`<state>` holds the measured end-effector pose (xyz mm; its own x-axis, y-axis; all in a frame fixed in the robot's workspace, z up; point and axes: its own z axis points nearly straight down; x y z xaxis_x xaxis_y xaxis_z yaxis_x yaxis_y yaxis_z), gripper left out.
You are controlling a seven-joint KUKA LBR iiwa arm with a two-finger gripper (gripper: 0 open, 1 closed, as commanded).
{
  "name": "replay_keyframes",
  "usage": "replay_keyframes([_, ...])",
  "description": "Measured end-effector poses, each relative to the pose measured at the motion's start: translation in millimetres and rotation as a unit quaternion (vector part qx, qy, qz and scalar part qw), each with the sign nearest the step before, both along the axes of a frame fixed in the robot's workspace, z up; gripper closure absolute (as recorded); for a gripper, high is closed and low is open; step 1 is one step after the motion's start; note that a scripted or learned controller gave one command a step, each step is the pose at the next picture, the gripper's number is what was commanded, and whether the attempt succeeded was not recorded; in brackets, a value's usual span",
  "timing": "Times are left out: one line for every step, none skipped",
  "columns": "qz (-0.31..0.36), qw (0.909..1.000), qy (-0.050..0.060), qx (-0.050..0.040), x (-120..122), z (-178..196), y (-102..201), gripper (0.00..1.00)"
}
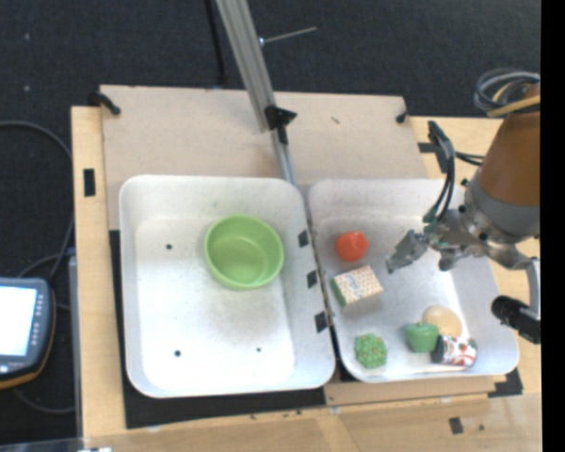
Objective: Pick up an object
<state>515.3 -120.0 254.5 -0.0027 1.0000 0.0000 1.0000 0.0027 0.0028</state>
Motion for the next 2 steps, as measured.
replay_keyframes([-0.001,1.0000,0.000,-0.0001,0.0,0.0,-0.3,0.00])
replay_keyframes([-0.002,1.0000,0.003,-0.0006,7.6,-45.4,-0.6,0.00])
